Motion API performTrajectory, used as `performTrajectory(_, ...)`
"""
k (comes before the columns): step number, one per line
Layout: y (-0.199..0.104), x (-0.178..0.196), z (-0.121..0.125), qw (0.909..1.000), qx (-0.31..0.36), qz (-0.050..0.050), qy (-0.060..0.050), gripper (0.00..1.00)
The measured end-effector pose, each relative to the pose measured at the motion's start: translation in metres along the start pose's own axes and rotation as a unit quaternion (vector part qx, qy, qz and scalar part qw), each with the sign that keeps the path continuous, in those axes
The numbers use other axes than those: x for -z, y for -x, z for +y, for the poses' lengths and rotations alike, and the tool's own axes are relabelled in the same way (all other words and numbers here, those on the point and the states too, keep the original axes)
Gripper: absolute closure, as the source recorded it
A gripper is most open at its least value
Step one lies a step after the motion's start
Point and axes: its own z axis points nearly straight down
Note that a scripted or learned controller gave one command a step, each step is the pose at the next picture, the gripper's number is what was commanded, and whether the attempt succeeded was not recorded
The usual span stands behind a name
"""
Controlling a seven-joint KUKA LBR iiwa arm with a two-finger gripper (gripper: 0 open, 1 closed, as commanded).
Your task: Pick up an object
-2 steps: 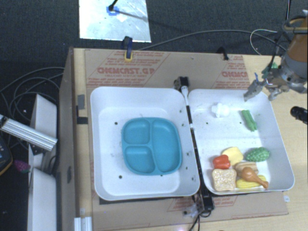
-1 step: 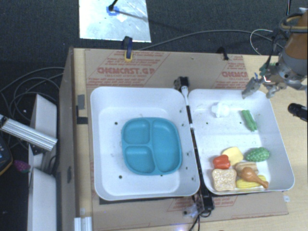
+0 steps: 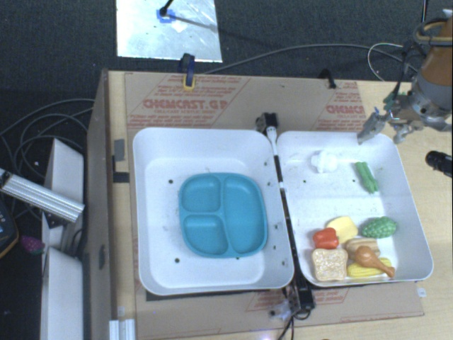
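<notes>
My gripper (image 3: pixel 386 129) hangs over the far right rim of the right bin (image 3: pixel 333 200), its two fingers spread open with nothing between them. In that bin, a white lump (image 3: pixel 325 161) lies near the back and a green bean pod (image 3: pixel 366 176) lies just below the gripper. At the front right sit a red pepper (image 3: pixel 325 237), a yellow piece (image 3: pixel 343 227), a green bumpy vegetable (image 3: pixel 379 227), a cracker-like square (image 3: pixel 330 263), a chicken drumstick (image 3: pixel 369 256) and a yellow corn piece (image 3: pixel 374 269).
The left bin (image 3: pixel 159 161) holds a blue divided plate (image 3: pixel 221 213). A black clamp (image 3: pixel 268 123) sits where the two bins meet at the back. Cables trail across the cardboard bench top (image 3: pixel 233 98) and the dark floor behind.
</notes>
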Motion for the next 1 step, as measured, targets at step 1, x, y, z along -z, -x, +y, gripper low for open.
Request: performTrajectory(1, -0.0001, -0.0066, -0.0018, 1.0, 0.0, 0.0, -0.001, 0.0)
